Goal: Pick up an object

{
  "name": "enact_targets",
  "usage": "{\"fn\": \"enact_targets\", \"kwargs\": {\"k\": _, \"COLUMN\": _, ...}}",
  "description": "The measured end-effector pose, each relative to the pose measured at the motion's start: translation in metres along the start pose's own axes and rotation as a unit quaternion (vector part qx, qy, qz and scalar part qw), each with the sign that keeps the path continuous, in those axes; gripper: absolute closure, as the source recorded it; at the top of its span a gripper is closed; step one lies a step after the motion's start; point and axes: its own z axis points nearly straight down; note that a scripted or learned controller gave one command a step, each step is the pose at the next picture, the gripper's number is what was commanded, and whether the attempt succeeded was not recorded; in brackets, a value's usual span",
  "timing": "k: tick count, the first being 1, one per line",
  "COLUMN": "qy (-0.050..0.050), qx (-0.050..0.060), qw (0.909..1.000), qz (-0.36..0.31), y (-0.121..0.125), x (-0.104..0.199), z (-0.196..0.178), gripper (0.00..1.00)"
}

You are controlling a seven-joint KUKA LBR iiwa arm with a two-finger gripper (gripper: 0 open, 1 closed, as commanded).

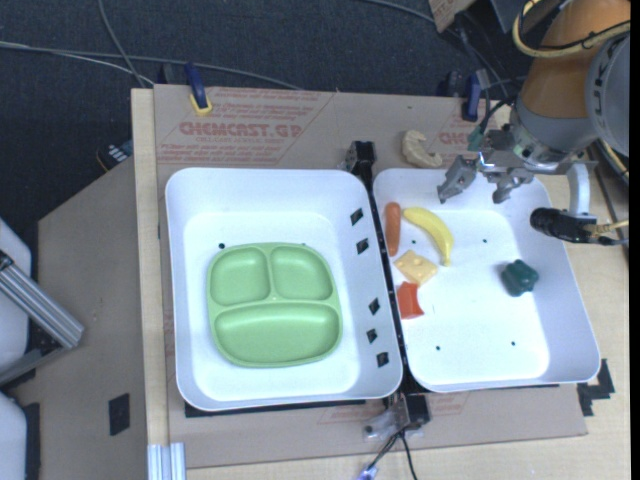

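Camera view: banana (431, 232) lengthwise upper-left to lower-right.

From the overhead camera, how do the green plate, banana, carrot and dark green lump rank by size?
1. Green divided plastic plate
2. Yellow toy banana
3. Orange toy carrot, close to the banana
4. Dark green lump

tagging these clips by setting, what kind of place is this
Most likely a robotics lab test bench, not a home or kitchen. A grey and orange arm hangs over two white bins on a cardboard sheet, loose cables cross the dark floor, and the banana and green divided plate look like toys.
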Motion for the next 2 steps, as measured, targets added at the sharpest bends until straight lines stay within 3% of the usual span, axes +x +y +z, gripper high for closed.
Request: {"fn": "enact_targets", "kwargs": {"k": 2, "qy": 0.000, "qx": 0.001, "qw": 1.0000, "qz": 0.000, "y": -0.006, "x": -0.003, "z": 0.107, "gripper": 0.00}}
